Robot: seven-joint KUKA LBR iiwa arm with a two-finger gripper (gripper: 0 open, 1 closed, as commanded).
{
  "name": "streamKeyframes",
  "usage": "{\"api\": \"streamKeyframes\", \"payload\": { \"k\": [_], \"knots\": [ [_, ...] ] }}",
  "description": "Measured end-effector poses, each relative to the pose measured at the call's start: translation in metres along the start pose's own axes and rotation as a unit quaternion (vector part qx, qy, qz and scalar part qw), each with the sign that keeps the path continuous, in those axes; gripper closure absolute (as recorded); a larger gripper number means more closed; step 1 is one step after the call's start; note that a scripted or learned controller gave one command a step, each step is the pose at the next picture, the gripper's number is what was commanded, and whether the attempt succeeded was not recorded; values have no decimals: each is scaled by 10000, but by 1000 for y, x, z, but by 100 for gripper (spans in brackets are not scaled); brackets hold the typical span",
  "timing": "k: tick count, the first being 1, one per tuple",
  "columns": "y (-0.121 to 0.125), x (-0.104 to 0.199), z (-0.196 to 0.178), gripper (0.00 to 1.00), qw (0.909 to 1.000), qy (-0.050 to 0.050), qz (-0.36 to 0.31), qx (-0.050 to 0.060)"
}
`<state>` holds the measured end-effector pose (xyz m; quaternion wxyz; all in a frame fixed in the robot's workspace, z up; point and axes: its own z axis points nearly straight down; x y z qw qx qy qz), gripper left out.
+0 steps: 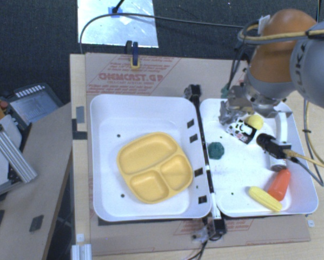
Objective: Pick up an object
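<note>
Two white bins sit side by side on the counter [78,199].

Left bin [105,145]: one yellow three-compartment plate [153,167], lying flat, roughly centred and a bit toward the near wall.

Right bin [235,172] holds all the loose pick candidates:
- dark green lump [216,150], near the divider wall, apart from the rest
- small black-and-white object [239,130] in the far part of the bin, with a yellow piece [255,121] touching it on the right
- orange carrot-shaped piece [279,184], near right corner, tilted
- yellow elongated piece [265,198], just beside the orange one on the near side, lying flat, close to the near wall

The gripper [228,117] is down in the far part of the right bin, just beside the black-and-white object on its left. Can't tell whether it is open or closed, or whether it touches the object; nothing visibly held. The arm comes in from the right over the bin's far right corner.
</note>
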<state>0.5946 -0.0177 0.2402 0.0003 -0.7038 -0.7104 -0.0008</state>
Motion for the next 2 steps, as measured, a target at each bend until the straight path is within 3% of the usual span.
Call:
{"api": "streamKeyframes", "payload": {
  "k": [2],
  "knots": [
    [-25, 114, -2, 100, 10000, 4, -4, 1]
  ]
}}
